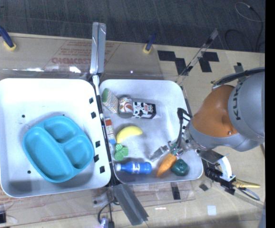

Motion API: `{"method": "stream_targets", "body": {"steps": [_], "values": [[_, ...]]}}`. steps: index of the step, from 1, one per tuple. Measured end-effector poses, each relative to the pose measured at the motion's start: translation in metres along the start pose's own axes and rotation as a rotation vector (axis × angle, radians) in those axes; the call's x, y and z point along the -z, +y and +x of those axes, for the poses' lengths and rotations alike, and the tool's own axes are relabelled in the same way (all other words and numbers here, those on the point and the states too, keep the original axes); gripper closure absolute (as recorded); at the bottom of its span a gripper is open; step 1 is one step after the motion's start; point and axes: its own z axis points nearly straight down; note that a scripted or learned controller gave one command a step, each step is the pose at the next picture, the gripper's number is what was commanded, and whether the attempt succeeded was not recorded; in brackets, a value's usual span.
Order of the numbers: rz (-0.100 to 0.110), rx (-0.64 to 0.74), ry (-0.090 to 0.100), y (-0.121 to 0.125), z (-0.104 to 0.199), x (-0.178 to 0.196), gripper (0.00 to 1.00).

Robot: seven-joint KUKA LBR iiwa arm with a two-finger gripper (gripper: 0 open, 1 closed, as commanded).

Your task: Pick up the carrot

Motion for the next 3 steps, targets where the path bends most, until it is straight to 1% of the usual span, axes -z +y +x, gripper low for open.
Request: {"method": "stream_targets", "body": {"steps": [1, 2, 3], "values": [[-0.001, 0.092, -0.003, 0.024, 0.019, 0.052, 0.0], [-0.003, 0.318, -0.006, 0.005, 0.012, 0.127, 0.0], [-0.002, 0.399, -0.004, 0.0, -0.001, 0.004, 0.0]]}}
